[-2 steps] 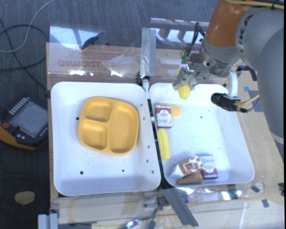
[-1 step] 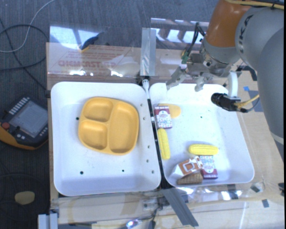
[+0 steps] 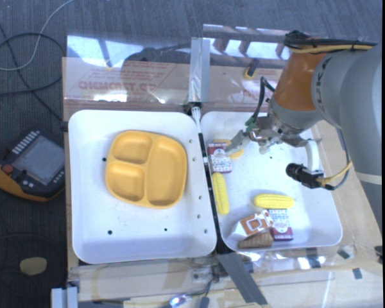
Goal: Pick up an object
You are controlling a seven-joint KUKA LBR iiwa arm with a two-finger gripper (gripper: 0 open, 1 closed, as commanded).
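While the arm [image 3: 327, 69] reaches in from the right over the far part of the right bin [image 3: 321, 230], its claw [image 3: 244, 138] hangs low near that bin's far left corner. The claw's state cannot be told from this slant. Just under it a small yellow piece [image 3: 236, 151] shows, but whether the claw touches it cannot be told.

The right bin holds several things. A red-and-white packet [image 3: 219, 158] lies against the left wall, just left of the claw. Nearer along that same wall lies a corn cob [image 3: 220, 193], lengthwise, touching or almost touching the packet's near end. A second corn cob [image 3: 274, 201] lies crosswise toward the near middle of the bin, well apart from the claw. Just nearer than it sit a brown-and-orange wrapper [image 3: 255, 226] and a red carton [image 3: 282, 224], side by side, with a brown cone [image 3: 255, 240] at the near wall.

The left bin [image 3: 90, 236] holds a yellow tray [image 3: 145, 168] with three compartments, lying flat in the middle.

Both bins rest side by side on the tabletop [image 3: 366, 236]. On the floor to the left lies a handheld controller [image 3: 27, 165], with cables [image 3: 25, 50] trailing beyond it.
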